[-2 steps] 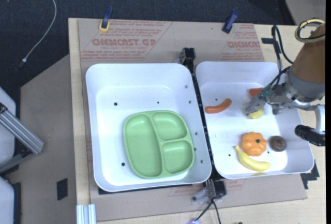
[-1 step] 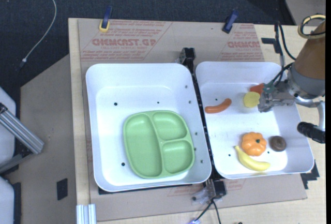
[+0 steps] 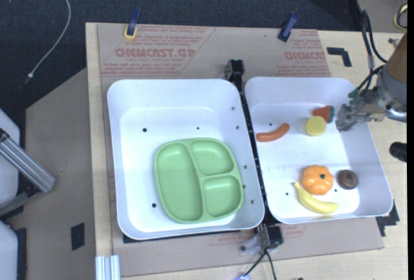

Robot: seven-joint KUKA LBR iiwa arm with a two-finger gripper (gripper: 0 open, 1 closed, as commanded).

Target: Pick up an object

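The right bin (image 3: 362,143) holds several toy foods. An orange sausage (image 3: 273,133) lies near its left wall. A yellow round fruit (image 3: 315,126) sits beside a small red-orange piece (image 3: 323,113) toward the back. Near the front are an orange pumpkin (image 3: 317,180), a yellow banana (image 3: 315,201) and a brown round piece (image 3: 348,179). My gripper (image 3: 348,117) hangs over the right bin's right side, just right of the red-orange piece and the yellow fruit. I see nothing held in it.
The left bin (image 3: 129,117) holds a green divided plate (image 3: 197,178) toward its front. The two bins meet at a black divider (image 3: 249,143). Blue clamps (image 3: 288,26) sit at the board's back edge. Cables hang at the far right.
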